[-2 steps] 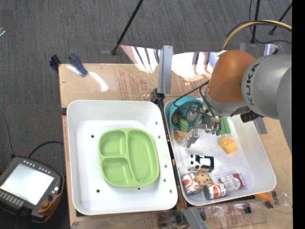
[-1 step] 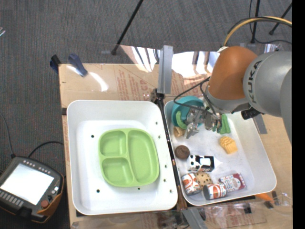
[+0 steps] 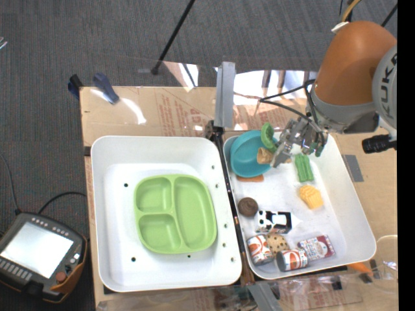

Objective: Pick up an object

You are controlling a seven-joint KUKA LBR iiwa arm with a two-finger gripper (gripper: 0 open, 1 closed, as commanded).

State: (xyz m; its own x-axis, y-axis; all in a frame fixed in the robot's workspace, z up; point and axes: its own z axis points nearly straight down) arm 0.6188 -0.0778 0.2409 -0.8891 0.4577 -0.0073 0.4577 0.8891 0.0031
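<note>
Nearest me in the right bin (image 3: pixel 353 199) I count two cans (image 3: pixel 293 259), a cow toy (image 3: pixel 275 221), one yellow piece (image 3: pixel 311 196). The left bin (image 3: pixel 110 173) holds one green tray (image 3: pixel 175 213). Farther off, the gripper (image 3: pixel 293 149) hovers by the blue bowl (image 3: pixel 245 154); its grip I cannot tell.

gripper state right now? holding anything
Two-finger gripper: above the right white bin, beside the blue bowl; open or shut cannot be told.
</note>
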